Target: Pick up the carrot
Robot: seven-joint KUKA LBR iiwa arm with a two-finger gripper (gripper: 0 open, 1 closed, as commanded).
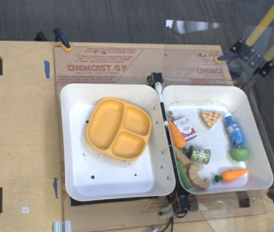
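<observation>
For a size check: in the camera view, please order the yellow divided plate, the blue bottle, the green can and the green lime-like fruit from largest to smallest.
1. yellow divided plate
2. blue bottle
3. green can and green fruit: they look alike in size, so I do not rank them.

hardware in frame, top right: two yellow bars [271, 14] running diagonally, fixed with black clamps [249, 52] at their lower ends; can't tell whether they're part of the robot

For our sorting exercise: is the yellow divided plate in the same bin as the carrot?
No, the yellow plate lies in the left bin; the carrot lies in the right.
</observation>
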